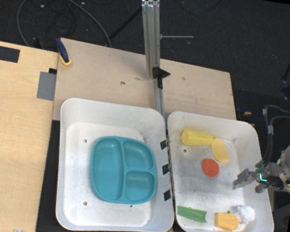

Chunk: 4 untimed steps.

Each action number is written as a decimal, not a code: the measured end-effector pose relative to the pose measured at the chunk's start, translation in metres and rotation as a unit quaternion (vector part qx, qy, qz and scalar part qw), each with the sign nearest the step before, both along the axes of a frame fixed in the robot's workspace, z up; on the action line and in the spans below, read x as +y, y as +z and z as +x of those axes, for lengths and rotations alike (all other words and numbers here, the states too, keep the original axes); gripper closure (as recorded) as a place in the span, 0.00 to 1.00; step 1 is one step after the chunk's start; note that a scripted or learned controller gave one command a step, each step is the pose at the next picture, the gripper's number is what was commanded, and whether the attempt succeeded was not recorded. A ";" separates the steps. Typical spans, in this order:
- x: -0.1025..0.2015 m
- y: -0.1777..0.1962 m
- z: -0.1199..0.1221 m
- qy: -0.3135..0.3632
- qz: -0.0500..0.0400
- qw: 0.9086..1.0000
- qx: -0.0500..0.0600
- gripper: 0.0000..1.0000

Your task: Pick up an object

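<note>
Orange and green come nearest the camera: an orange block [226, 221] with a white crumpled piece [246, 214] touching it lies just in front of the claw [248, 179], and a green stick [192, 213] sits further to the claw's left along the same near wall of the right bin [198, 124]. The claw hangs at that bin's right edge; whether it is apart or together I cannot tell, and nothing shows between its tips. Just to its left, apart from it, lies a red ball [210, 168], the closest thing at its own depth. Beyond the ball, a yellow rounded piece [220, 150] and a yellow cylinder [197, 138] lie touching, toward the far wall. Well off to the claw's left, the other bin [80, 110] holds a teal divided plate [124, 170].

By my reading, the approach is in hand and no grasp is made. Next, the claw likely needs to centre over one object, perhaps the ball, and descend squarely, since a round thing may roll aside.
</note>
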State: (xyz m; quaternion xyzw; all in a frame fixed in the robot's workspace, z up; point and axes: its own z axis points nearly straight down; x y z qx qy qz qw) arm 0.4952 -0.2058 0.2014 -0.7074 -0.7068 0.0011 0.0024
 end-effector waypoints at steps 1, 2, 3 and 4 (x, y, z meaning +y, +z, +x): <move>0.000 0.001 0.000 0.000 0.000 1.000 -0.001 0.00; -0.002 -0.058 0.008 0.001 0.001 1.000 0.001 0.00; -0.002 -0.107 0.009 0.000 0.000 1.000 -0.003 0.00; -0.002 -0.096 0.010 -0.001 0.001 1.000 -0.003 1.00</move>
